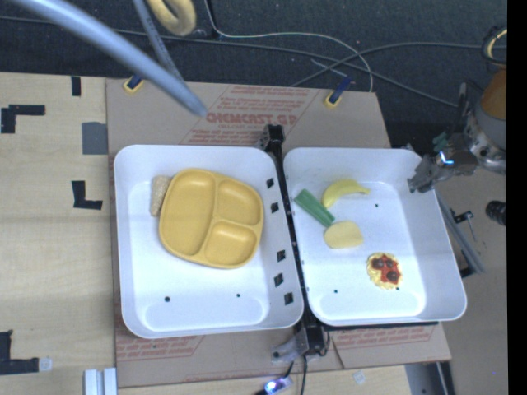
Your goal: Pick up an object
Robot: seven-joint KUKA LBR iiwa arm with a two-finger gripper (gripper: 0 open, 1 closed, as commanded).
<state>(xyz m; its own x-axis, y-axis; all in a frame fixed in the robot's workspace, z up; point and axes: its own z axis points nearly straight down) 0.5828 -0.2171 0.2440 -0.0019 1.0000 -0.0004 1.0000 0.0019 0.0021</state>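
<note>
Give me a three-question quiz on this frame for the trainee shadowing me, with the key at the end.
1. True or false: the yellow divided plate lies in the right bin.
2. Which item lies nearest the green piece? A) banana B) small pizza C) tan item beside the plate
3. Over which edge of the right bin is the gripper?

Key:
1. False; it lies in the left bin.
2. A
3. Its right edge, toward the far corner.

Yellow plate [211, 218] smooth, perhaps plastic; bins [198, 311] glossy white.
</note>
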